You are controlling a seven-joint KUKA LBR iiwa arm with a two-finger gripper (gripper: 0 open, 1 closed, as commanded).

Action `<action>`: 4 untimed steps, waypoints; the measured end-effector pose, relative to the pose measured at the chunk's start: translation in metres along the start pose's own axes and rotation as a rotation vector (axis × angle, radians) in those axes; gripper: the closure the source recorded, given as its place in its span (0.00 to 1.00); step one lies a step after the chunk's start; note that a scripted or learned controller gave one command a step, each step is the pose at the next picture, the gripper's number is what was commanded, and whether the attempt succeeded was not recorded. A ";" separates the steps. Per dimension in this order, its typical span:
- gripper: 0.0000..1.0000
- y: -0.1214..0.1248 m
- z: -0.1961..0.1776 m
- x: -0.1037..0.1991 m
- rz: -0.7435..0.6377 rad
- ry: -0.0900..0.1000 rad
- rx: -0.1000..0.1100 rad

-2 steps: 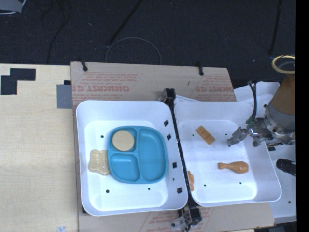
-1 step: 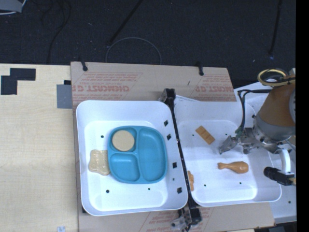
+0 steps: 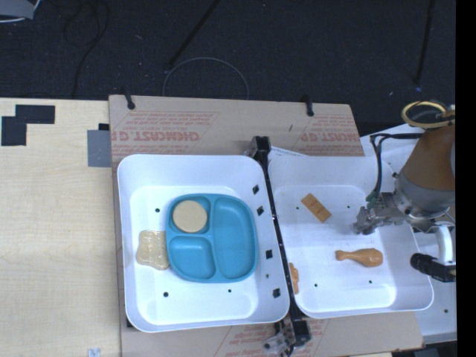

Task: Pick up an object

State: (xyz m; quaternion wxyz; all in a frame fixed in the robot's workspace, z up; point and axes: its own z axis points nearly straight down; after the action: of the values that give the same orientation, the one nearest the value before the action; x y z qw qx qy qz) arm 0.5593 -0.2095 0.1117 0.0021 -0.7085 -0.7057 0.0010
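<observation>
Two white bins side by side; left bin (image 3: 141,199) has a blue divided tray (image 3: 227,240) w/ a round cracker (image 3: 189,216) in it. Right bin (image 3: 327,296) holds a toy drumstick (image 3: 360,256) near mid-right and a tan wafer piece (image 3: 315,207) upper-left. Gripper (image 3: 366,220) hangs just above the drumstick, nothing held; finger spread can't be told. Risk: closing off-centre could nudge the drumstick away or pinch air.
</observation>
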 end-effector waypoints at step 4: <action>1.00 0.020 -0.146 0.048 -0.008 0.000 -0.001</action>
State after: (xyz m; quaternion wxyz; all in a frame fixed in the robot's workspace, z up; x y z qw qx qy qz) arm 0.5802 -0.1617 0.2581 0.0017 -0.7056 -0.7086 0.0004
